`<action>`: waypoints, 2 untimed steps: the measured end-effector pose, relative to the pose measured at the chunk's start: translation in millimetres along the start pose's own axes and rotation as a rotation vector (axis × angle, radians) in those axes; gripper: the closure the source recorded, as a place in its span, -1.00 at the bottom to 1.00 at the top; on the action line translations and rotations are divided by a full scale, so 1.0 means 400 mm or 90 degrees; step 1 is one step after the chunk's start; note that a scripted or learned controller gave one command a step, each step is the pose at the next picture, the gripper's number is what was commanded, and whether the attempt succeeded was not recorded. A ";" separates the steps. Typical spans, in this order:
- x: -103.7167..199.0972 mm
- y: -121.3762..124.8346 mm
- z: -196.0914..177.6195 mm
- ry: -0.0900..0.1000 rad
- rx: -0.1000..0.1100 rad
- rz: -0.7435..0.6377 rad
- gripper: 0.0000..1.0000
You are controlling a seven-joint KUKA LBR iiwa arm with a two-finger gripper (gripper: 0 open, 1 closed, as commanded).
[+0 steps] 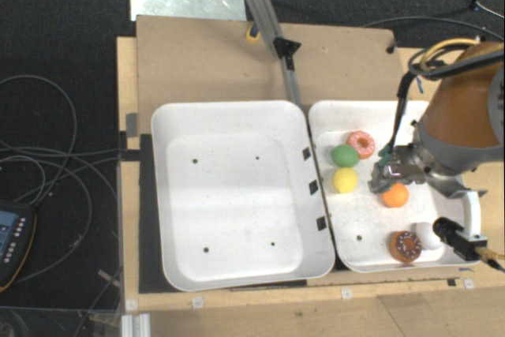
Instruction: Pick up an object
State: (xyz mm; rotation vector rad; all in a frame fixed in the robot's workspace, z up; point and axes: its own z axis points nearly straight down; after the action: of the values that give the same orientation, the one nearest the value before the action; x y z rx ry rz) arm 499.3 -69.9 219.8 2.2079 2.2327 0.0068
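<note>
Orange ball lay just beside the pincer, at its five o'clock, apparently ungrasped; pincer state could not be determined.

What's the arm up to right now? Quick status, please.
Gripper low in right bin, nothing seen held. Orange ball just beside it. Yellow ball and green ball crowd close.

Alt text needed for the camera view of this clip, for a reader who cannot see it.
A grey and orange robot arm reaches in from the right, its gripper low over the right white bin, beside an orange ball. That bin also holds a pink donut, a green ball, a yellow ball and a chocolate donut; the left white bin sits alongside.
</note>
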 end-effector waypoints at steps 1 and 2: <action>0.115 0.017 0.003 0.000 0.001 0.000 1.00; 0.237 -0.004 -0.019 0.000 0.001 0.000 1.00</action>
State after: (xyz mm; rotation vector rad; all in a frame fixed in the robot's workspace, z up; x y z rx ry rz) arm 496.8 25.0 227.5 2.2083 2.2342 0.0057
